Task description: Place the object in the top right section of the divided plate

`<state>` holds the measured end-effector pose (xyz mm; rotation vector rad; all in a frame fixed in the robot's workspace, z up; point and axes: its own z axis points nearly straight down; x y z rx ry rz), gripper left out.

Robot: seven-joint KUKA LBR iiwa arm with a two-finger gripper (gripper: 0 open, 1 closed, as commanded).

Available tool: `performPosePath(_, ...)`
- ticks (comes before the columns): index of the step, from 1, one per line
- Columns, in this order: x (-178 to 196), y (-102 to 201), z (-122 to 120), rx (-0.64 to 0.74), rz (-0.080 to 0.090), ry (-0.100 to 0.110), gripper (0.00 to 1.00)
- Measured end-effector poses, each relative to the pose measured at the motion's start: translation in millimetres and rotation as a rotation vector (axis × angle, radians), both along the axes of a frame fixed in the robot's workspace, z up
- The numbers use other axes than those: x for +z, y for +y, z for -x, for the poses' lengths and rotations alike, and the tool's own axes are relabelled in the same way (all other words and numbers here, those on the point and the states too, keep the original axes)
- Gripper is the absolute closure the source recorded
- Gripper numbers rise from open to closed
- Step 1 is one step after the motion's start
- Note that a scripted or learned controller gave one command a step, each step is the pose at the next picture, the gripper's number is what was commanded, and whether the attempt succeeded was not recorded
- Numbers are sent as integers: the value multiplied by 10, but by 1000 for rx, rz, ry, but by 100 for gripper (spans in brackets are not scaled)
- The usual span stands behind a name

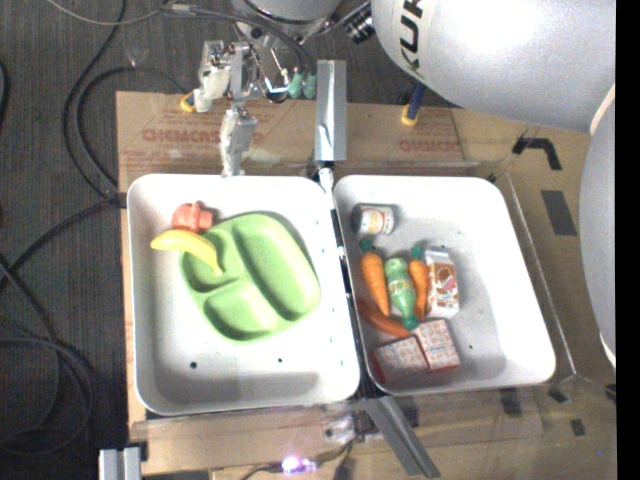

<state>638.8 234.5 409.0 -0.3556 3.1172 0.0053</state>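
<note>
A green divided plate (258, 276) is set in the left bin (160, 368); a banana (188, 247) is laid across its far-left rim, a pink object (193, 215) just beyond. Carrots (374, 277), a green bottle (401, 287), a can (374, 220) and cartons (441, 284) are held in the right bin (510, 268). The gripper (235, 138) is seen beyond the left bin; jaw state cannot be told.

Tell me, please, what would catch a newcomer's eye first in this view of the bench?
The green divided plate in the left bin stands out most, with a yellow banana lying over its upper left edge and a pink toy just above that. Next comes the heap of toy food in the right bin: an orange carrot, a green bottle, a can and small cartons. The big grey arm fills the top right corner.
</note>
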Motion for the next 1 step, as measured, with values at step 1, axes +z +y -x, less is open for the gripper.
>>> performPosePath(1, 96, -2, -298, -103, -1, 0, 0)
